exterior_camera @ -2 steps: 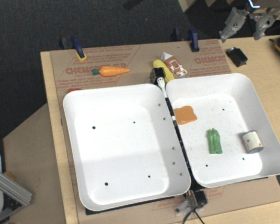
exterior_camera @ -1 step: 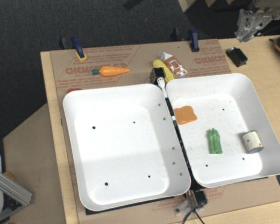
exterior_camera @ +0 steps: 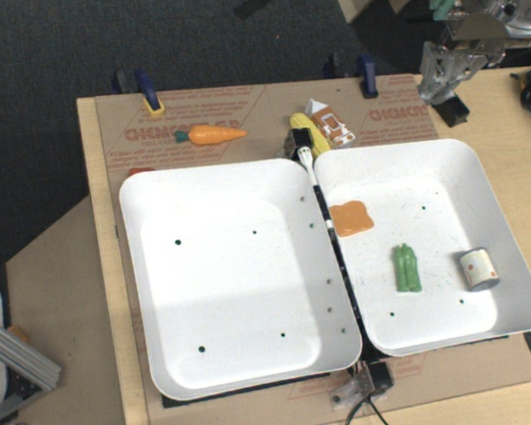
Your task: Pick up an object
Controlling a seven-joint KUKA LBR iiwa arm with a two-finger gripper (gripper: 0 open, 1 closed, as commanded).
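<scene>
Grey metal is what you see of the gripper (exterior_camera: pixel 442 78): it hangs past the far right corner of the right bin (exterior_camera: pixel 489 188), above the bench rather than over either tray. You cannot tell from this angle whether it is spread or closed, and nothing shows in its grasp; it touches none of the objects.

The right bin, a shallow white tray with rounded corners, holds three things. A flat orange piece (exterior_camera: pixel 351 218) with soft, uneven edges lies near the bin's left wall, toward the far side. A green object (exterior_camera: pixel 405 268), upright in outline and slightly lumpy, lies about mid-bin, toward the near edge. A small silver cylinder (exterior_camera: pixel 479 268) lies on its side close to the right wall, level with the green object and well apart from it. All three sit well away from the gripper.

The left bin (exterior_camera: pixel 161 293) is the same white, glossy shell, its floor marked by a few small dark dots; its right rim meets the right bin's left rim along a dark seam.

Beyond the bins, on the brown cardboard sheet (exterior_camera: pixel 111 176) that carries them, a toy carrot (exterior_camera: pixel 212 135) lies by the far edge behind the left bin. A yellow object (exterior_camera: pixel 306 127) and a small brown-and-white packet (exterior_camera: pixel 333 127) sit together behind the point where the two bins meet. Two blue clamps (exterior_camera: pixel 148 92) grip the cardboard's far edge.
</scene>
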